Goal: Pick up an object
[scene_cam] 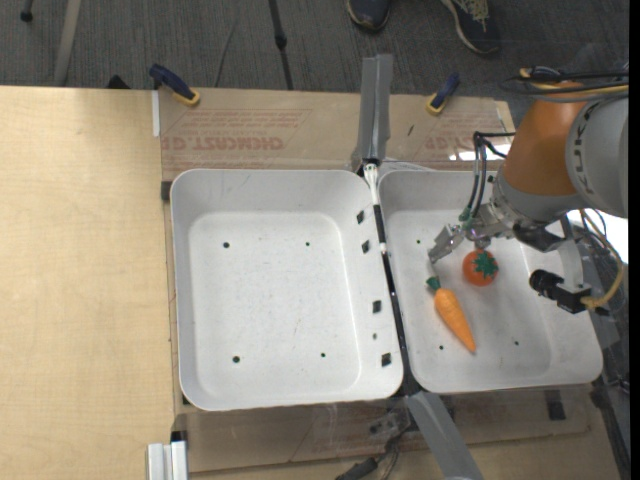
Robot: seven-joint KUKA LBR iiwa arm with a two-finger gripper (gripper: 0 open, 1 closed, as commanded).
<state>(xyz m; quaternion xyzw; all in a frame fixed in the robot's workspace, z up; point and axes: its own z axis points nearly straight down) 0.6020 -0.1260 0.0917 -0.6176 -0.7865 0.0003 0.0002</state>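
Orange carrot (pixel 455 318) lying diagonally in right bin (pixel 520 368), small red tomato (pixel 481 268) just beside it

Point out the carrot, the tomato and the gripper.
carrot (pixel 455 318): camera view, middle of its orange body.
tomato (pixel 480 269): camera view, its red-orange side below the green top.
gripper (pixel 447 244): camera view, between its fingertips.

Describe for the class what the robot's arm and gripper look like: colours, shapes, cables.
The arm is rounded grey casing with a broad orange band above the wrist. Thin dark cables run down beside the wrist to a small metallic gripper. A black fitting with more cabling sits nearby.
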